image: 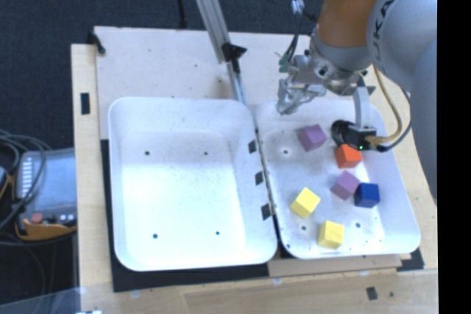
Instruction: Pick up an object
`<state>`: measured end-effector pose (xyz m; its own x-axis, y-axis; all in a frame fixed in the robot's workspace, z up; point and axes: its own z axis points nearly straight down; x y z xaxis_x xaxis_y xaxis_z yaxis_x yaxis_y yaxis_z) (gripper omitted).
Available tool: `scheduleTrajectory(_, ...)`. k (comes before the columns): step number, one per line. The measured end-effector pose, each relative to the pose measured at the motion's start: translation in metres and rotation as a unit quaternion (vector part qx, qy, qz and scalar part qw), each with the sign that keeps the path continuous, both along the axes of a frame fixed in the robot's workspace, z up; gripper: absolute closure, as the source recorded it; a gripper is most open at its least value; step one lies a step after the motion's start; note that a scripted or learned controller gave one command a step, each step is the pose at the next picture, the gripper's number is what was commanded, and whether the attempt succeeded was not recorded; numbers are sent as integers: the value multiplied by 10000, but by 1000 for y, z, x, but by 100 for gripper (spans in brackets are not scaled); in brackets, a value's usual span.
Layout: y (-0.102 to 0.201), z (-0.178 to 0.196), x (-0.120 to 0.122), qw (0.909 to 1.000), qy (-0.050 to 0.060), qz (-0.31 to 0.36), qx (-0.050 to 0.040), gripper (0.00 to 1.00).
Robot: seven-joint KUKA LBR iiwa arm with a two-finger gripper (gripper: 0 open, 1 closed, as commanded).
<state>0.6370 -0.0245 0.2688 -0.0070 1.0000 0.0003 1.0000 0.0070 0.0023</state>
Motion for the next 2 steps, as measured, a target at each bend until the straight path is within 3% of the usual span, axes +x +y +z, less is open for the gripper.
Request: scheduleTrajectory(2, 99, -12, 15, 10000, -4, -2, 0, 100)
